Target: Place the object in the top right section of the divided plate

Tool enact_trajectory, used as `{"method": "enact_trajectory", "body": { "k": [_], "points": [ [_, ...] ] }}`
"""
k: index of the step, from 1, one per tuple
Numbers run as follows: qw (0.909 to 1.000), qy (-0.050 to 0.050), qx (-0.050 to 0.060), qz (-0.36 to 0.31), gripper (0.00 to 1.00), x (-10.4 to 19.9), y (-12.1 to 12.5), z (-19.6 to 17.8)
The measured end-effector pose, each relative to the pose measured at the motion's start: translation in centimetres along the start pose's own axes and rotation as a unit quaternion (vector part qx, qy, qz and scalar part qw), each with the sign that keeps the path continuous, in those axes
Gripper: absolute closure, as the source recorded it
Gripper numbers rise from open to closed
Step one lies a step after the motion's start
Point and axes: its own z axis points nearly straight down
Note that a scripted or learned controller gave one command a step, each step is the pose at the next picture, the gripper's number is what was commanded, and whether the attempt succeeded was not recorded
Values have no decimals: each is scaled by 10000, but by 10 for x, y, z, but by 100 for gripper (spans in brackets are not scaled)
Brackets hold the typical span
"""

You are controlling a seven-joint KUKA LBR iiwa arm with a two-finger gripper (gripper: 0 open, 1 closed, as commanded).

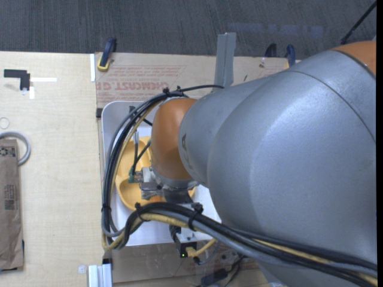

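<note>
- Arm (287,160): grey KUKA body w/ orange band (170,139) above wrist; reaches in from right, covers most of the right and centre of the view.
- Gripper (179,211): wrist assy sits low over the white bin (111,115), pointing down. Finger area hidden under wrist and cables; jaw state: cannot tell.
- Cables (119,160): black and yellow bundle loops from wrist round the left side of the bin, then runs back along the arm's lower edge.
- Divided plate (127,190): yellow, lying in the bin, just left of and partly under the wrist. Only its left rim and part of one section visible; a divider rib shows near the top. Cannot tell which section is which.
- Task obj: not identifiable; a small green item (133,173) sits at plate rim beside wrist, too small to tell what it is.
- Bench (54,160): light wood surface left of bin. Brown paper bag (11,202) at far left edge, well apart from bin.
- Cardboard sheet (143,79) w/ red print lies behind bin; blue-yellow clamp (108,54) on its top left corner.
</note>
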Motion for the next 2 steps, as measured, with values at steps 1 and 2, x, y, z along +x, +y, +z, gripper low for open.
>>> {"method": "enact_trajectory", "body": {
  "k": [1, 2],
  "points": [
    [9957, 31, -40, 922, 100, 1, 2, 11],
    [9928, -7, 59, -1199, 100, 2, -4, -77]
  ]
}}
